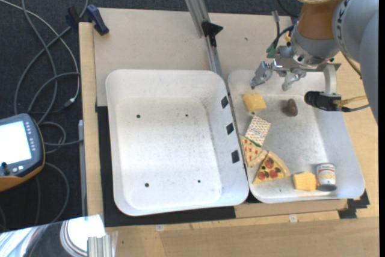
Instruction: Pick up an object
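The hand [277,77] hangs over the far end of the right bin [343,147], its two fingers spread apart and holding nothing; just below it lies a yellow cheese block [254,102], with a small brown object [290,107] beside; pizza slices [263,161] lie nearer.
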`<state>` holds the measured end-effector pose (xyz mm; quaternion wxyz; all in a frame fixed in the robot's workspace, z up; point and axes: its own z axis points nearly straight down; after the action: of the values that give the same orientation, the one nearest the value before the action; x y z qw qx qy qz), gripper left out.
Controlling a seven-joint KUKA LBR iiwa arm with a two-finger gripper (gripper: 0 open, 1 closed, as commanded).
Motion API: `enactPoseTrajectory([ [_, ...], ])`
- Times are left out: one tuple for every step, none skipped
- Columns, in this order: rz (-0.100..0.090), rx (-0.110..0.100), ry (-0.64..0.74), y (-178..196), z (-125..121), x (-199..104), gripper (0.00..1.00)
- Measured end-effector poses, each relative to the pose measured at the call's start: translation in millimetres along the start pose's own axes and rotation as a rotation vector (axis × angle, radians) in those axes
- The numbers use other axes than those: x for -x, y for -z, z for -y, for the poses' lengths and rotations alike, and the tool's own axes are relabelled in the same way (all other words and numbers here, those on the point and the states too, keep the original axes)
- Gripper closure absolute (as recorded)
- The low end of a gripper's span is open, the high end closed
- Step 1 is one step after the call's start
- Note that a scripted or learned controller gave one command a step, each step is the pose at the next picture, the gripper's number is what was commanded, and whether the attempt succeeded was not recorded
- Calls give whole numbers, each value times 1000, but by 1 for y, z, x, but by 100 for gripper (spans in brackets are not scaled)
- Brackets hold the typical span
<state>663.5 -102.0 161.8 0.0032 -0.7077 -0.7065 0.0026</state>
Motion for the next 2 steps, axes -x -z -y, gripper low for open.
enactPoseTrajectory([
  [0,1,1,-62,-1,2,0],
  [-1,10,1,-47,-4,1,100],
])
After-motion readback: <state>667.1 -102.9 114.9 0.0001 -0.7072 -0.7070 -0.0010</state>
